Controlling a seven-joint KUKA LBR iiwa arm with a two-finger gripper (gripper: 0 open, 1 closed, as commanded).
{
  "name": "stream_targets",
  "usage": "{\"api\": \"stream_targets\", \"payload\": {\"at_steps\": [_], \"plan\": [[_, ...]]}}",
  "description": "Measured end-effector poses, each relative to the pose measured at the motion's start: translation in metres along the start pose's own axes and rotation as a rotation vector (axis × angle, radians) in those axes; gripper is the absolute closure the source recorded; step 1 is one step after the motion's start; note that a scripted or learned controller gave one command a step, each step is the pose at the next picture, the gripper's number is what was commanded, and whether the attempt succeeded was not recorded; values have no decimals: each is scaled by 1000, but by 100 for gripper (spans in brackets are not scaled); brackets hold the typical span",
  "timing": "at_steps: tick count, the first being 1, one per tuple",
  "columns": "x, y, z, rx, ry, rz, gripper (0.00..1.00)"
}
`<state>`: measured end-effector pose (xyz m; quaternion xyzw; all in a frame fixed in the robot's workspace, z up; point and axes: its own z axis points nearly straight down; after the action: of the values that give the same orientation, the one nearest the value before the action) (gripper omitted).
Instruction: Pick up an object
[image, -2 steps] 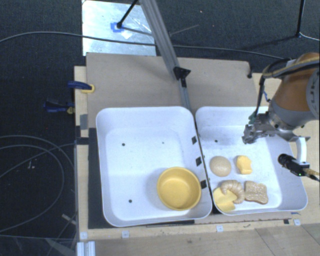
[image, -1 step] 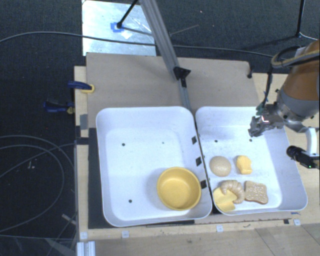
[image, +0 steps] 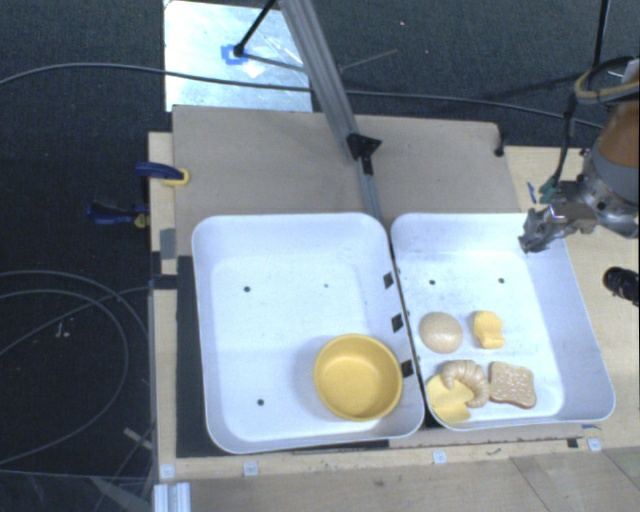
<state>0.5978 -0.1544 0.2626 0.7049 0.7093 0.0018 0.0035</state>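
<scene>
The right bin (image: 545, 262) holds several small food-like items near its front: a pale round bun (image: 440, 332), a small yellow piece (image: 487, 329), a tan curled croissant (image: 465, 381), a yellow wedge (image: 447, 402) and a brown toast slice (image: 511, 384). A yellow bowl (image: 357, 376) sits at the front right of the left bin (image: 280, 260). My gripper (image: 533, 233) hangs over the right bin's far right corner, well behind the items. Nothing shows between its tips.
A slanted metal pole (image: 335, 90) with a black clamp crosses the board behind the bins. Blue and yellow clamps (image: 160, 175) sit at the bench's left edge. Cables lie on the dark floor at left.
</scene>
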Motion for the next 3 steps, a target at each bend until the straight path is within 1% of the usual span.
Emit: {"api": "stream_targets", "payload": {"at_steps": [1, 2, 3], "plan": [[49, -8, 14, 7, 4, -3, 100], [98, -10, 26, 6, 4, -4, 100], [154, -16, 36, 7, 5, -5, 100]]}}
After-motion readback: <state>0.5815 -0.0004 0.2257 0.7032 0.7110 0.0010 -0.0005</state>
